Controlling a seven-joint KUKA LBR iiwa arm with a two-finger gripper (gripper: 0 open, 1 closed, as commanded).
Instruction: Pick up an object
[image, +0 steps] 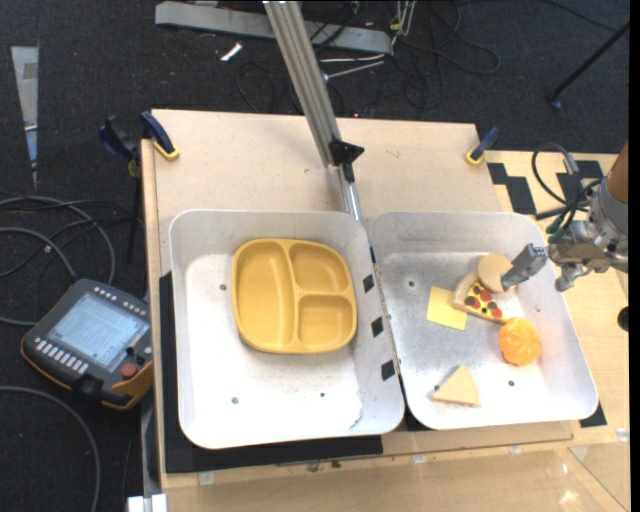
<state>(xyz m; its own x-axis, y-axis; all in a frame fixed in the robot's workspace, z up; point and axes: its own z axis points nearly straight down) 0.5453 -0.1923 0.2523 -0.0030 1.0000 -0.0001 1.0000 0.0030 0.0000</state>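
The right bin (560, 395) holds several toy foods: a tan round bun (492, 269), a pizza slice (483, 302), a yellow cheese square (446, 308), an orange fruit (520, 342) and a sandwich wedge (458, 387). My gripper (547, 271) hangs over that bin's right rear part, open, with nothing between its fingers. Its left finger (524, 266) ends just right of the bun and above the pizza slice. The other finger sits near the bin's right rim.
A yellow divided plate (295, 297) lies in the left bin (200, 400). A metal pole (315, 90) slants up from the ridge between the bins. Clamps (160, 135) grip the bench's far corners. A teach pendant (85, 340) rests on the floor at left.
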